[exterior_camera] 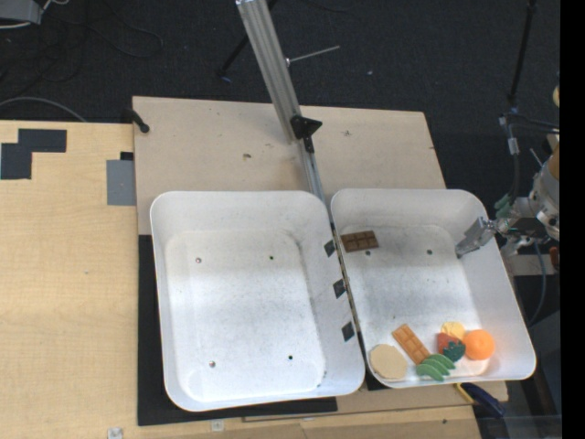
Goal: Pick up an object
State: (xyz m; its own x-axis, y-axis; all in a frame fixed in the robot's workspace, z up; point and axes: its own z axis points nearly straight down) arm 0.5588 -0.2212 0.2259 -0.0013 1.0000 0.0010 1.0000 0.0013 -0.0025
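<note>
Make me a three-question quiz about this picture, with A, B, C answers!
1. Where is the orange ball?
A. left bin
B. right bin's near corner
C. on the floor

2. What colour is the bar near the divider?
A. brown
B. blue
C. pink

3. Where is the end effector?
A. deep in the left bin
B. at the right bin's right rim
C. touching the ball

Answers:
1 B, it sits with the other toys in that corner.
2 A, it looks chocolate brown.
3 B, it hangs by that rim, apart from the toys.

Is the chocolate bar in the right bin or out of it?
In. The chocolate bar lies flat on the right bin's floor near its far left corner.
</note>
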